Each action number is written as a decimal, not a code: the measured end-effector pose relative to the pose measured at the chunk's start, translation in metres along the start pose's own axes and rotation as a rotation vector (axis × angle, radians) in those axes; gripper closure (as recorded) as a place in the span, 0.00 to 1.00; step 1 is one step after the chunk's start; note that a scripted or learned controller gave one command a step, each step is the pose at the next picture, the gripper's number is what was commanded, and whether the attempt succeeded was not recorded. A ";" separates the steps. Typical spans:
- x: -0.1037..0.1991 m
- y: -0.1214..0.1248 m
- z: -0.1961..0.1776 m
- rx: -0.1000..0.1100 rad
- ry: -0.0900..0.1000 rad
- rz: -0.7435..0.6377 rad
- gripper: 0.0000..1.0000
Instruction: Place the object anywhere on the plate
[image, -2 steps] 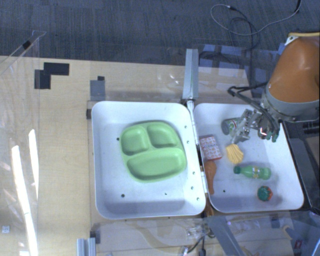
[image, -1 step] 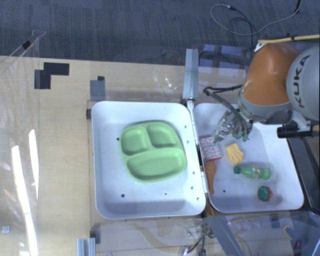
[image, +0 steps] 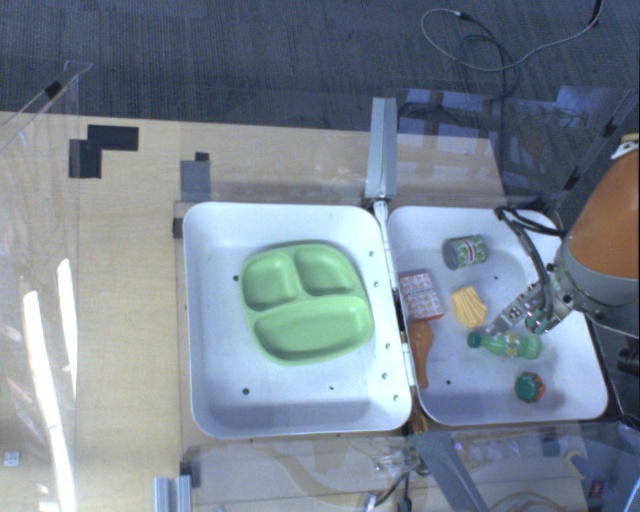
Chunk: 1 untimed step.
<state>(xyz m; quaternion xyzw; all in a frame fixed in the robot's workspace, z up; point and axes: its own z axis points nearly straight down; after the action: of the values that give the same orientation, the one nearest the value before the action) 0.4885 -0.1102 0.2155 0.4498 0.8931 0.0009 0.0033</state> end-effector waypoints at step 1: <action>0.038 0.028 0.030 0.000 0.001 -0.042 1.00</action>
<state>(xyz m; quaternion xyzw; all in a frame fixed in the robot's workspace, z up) 0.4889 -0.0629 0.1852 0.4310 0.9023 0.0012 0.0029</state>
